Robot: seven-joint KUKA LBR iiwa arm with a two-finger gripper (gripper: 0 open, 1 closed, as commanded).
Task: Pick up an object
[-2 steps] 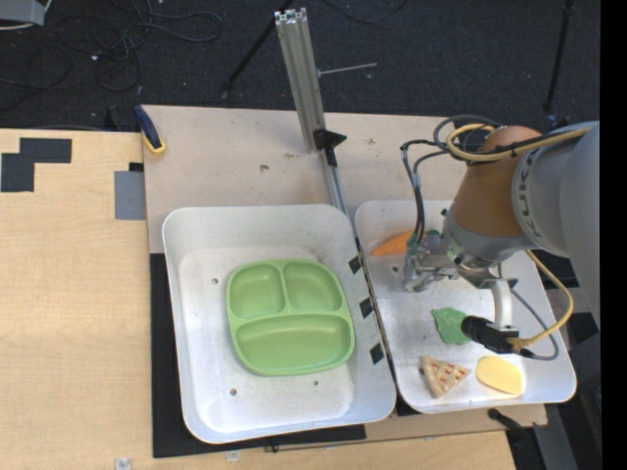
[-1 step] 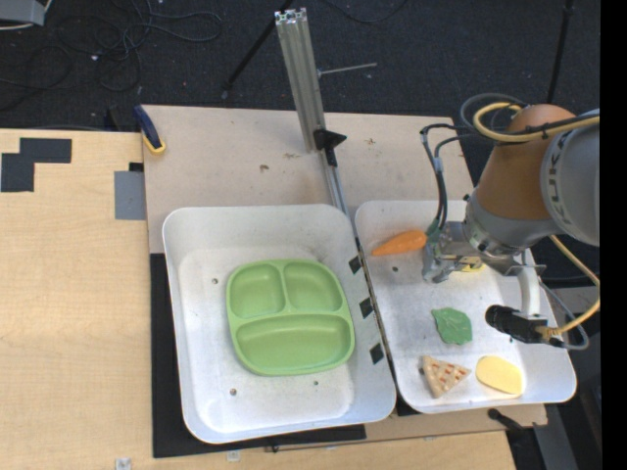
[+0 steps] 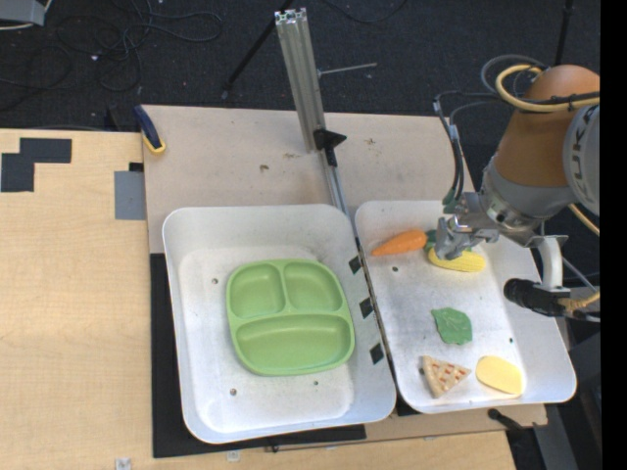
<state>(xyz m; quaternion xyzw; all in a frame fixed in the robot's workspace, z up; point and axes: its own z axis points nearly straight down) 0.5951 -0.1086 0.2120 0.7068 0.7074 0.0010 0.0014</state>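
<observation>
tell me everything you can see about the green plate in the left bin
The green plate is a light green, plastic-looking divided tray with rounded corners: two small compartments at the back, one long compartment in front. It lies flat, right side up, near the middle of the left bin, turned slightly askew. Nothing sits in its compartments, and nothing but the bin floor touches it.

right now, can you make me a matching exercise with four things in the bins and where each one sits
Things:
1. green divided plate
2. carrot
3. pizza slice
4. yellow item under the gripper

Places:
A. near edge of the right bin, beside a yellow oval piece
B. far end of the right bin, by the divider
C. middle of the left bin
D. far end of the right bin, right of the carrot

Pairs: 1-C, 2-B, 3-A, 4-D
</observation>
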